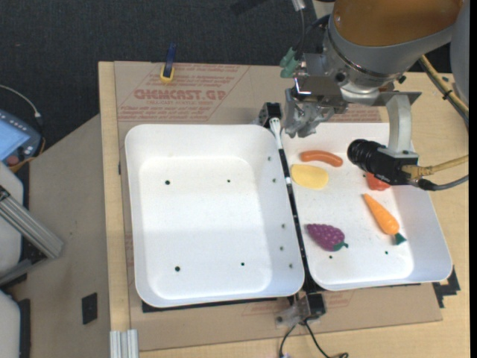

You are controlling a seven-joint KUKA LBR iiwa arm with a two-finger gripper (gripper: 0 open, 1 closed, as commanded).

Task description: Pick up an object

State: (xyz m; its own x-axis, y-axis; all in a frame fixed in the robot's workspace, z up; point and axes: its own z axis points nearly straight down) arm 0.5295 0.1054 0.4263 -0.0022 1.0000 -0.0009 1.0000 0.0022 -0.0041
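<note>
The right bin [417, 263] holds several toy foods: a sausage [321, 157], a yellow piece [309, 176], an orange carrot [381, 215], a bunch of purple grapes [326, 236], and a red piece [378, 183] partly hidden behind a black cylinder on the arm. My gripper [301, 124] hangs above the back left corner of the right bin, a little behind the sausage. Nothing shows between its fingers.
The left bin [201, 215] lies beside the right one, their rims meeting along a black divider [287, 192]. Both rest on a cardboard sheet [186, 88] with a small yellow and blue clip [168, 66] at its back edge. The arm's bulk covers the back right.
</note>
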